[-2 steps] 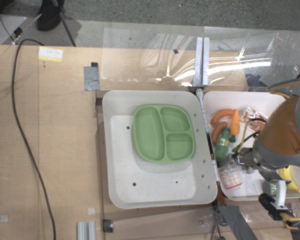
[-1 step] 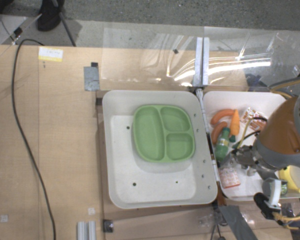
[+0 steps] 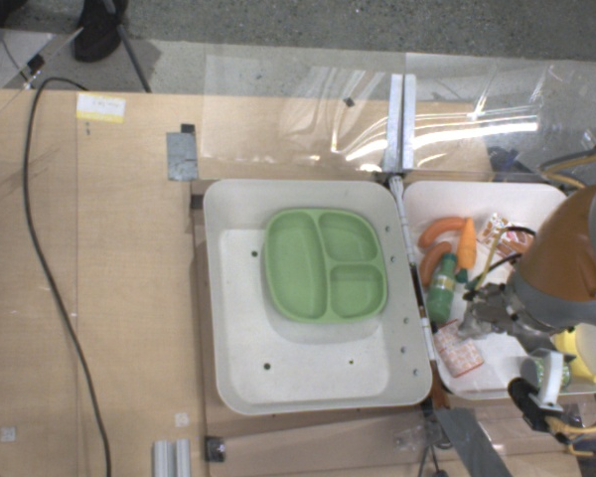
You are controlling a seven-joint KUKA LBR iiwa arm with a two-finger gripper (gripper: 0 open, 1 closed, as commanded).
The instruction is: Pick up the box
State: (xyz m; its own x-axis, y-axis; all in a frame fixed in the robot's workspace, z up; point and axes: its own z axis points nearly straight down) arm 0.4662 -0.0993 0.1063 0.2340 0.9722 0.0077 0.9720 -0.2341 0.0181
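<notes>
A small white box with red print (image 3: 460,354) lies flat near the front left corner of the right bin (image 3: 536,192). My gripper (image 3: 476,318) hangs low in that bin, just behind the box and beside a green bottle (image 3: 442,288). The grey arm with its orange band (image 3: 576,256) reaches in from the right and hides the middle of the bin. Nothing can be seen held by the gripper.
The left bin (image 3: 233,296) holds a green divided plate (image 3: 326,264). In the right bin lie two orange sausages (image 3: 439,233), a carrot (image 3: 467,243), a printed packet (image 3: 493,230) and a yellow item (image 3: 579,353). A metal divider (image 3: 401,127) stands behind the bins.
</notes>
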